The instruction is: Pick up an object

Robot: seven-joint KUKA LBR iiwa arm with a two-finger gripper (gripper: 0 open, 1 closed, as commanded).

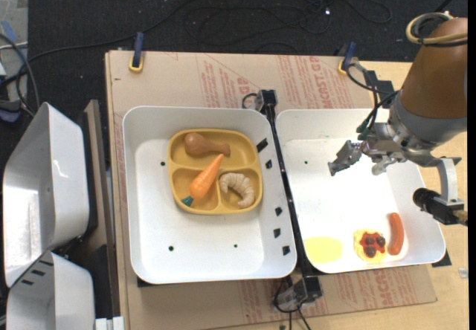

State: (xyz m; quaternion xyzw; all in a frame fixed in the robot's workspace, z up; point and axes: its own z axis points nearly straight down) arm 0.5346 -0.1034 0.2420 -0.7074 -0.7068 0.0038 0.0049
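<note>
In the right bin (320,131), near its front edge, lie a flat yellow disc (323,249), a small round tart with dark berries (370,244) and a red sausage (396,233). My gripper (363,163) hangs above the middle of this bin, well behind those three items. It is open, and there is nothing between its fingers (341,161). The left bin (149,195) carries a yellow divided plate (178,195) holding a brown drumstick (204,145), an orange carrot (207,178) and a pale shrimp (238,187).
A black divider strip (279,172) runs between the two bins. The bins rest on a cardboard sheet (223,76) held by clamps (136,61) at the back. Two white tubs (41,187) stand off the bench at the left. Cables trail along the arm's wrist (372,87).
</note>
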